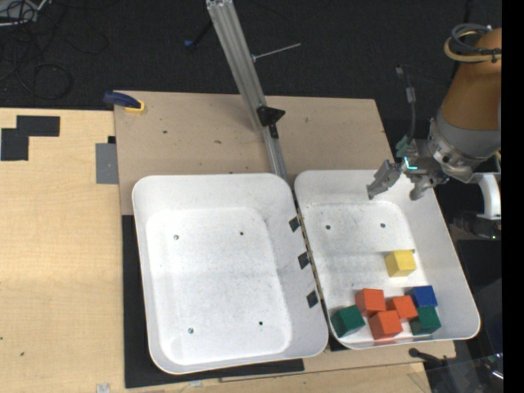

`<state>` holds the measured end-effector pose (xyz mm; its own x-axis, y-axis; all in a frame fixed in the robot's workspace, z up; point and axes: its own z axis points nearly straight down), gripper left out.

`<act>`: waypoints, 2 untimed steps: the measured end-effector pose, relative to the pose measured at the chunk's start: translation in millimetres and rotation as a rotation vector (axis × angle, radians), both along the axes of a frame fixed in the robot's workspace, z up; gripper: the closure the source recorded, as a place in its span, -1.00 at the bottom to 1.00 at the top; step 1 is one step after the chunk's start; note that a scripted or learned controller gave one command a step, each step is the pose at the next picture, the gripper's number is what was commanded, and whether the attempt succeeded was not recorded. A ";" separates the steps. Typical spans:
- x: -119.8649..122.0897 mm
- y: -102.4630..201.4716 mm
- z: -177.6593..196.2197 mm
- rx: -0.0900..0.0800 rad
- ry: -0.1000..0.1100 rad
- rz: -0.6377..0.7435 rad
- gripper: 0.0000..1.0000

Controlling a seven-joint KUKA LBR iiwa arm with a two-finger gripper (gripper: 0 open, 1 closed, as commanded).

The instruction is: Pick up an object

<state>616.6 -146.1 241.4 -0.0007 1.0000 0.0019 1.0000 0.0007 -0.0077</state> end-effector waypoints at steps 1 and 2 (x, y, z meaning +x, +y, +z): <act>0.8 -0.1 2.6 -0.001 -0.004 0.001 -1.00; -8.3 -5.9 -53.3 -0.001 0.001 -0.001 -1.00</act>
